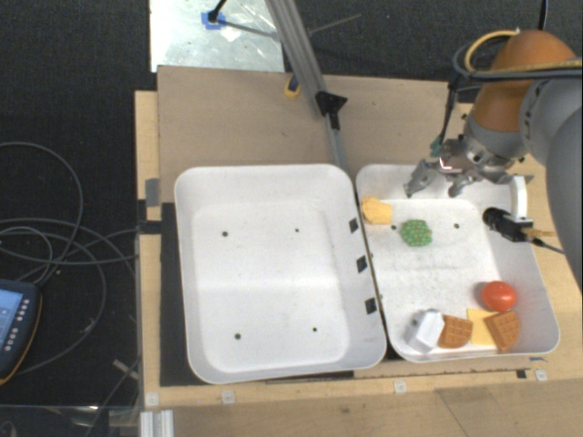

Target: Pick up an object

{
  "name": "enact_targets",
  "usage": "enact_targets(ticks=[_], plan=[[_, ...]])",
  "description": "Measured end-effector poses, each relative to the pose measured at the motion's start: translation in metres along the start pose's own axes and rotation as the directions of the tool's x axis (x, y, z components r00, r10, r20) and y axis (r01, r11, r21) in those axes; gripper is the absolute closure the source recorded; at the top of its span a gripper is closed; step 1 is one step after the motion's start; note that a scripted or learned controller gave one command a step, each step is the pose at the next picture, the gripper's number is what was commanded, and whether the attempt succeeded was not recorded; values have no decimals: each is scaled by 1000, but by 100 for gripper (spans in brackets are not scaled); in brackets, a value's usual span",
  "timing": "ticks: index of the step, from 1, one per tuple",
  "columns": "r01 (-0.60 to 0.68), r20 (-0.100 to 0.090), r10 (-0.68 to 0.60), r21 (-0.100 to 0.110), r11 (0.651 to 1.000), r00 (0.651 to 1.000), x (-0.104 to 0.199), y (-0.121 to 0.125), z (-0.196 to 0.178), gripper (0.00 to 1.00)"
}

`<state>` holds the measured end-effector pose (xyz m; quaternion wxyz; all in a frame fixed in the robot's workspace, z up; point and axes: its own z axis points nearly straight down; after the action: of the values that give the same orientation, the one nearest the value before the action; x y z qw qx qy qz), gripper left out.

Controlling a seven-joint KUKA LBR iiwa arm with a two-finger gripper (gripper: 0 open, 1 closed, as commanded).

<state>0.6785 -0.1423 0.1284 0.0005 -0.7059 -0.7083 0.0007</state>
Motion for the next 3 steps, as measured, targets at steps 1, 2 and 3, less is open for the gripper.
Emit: enact_targets(ticks=[1,2,3], plan=[[2,0,-2,-1,1000,1000,1,0,39,0],[5,2,-5,-7,1000,1000,1,2,25,100],[2,2,-2,-11,1000,1000,-5,11,-38,100]])
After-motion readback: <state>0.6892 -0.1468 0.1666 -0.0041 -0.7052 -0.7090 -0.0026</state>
